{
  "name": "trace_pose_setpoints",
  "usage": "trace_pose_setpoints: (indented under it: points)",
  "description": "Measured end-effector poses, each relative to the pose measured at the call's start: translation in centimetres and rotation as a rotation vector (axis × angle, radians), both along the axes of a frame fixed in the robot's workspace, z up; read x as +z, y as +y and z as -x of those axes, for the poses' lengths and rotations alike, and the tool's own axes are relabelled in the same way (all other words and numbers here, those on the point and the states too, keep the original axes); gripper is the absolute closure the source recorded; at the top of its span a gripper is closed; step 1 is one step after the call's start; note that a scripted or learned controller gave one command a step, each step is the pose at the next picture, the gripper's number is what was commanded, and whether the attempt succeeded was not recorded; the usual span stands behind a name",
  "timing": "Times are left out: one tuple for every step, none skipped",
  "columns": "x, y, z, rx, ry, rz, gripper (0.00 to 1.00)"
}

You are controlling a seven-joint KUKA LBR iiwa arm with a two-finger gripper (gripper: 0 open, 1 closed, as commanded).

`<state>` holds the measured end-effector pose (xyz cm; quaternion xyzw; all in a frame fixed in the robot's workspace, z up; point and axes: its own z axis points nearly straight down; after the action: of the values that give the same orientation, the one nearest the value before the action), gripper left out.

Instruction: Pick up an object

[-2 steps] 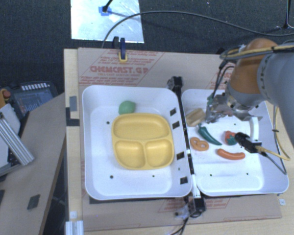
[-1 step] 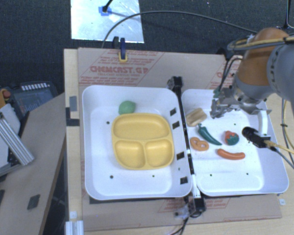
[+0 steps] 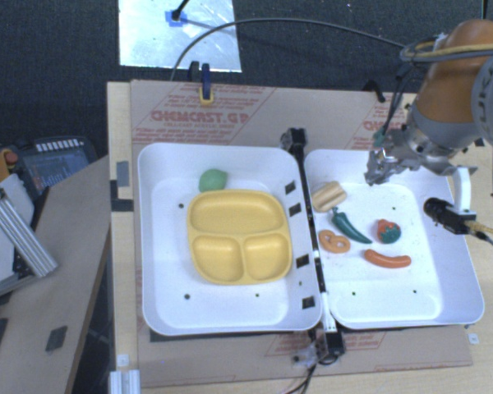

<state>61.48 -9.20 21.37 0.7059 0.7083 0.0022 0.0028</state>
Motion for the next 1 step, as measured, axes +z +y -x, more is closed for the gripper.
trace_pose_setpoints:
  points:
    - [3.72,-0.03,-0.13,0.001,0.002,0.0,1.0]
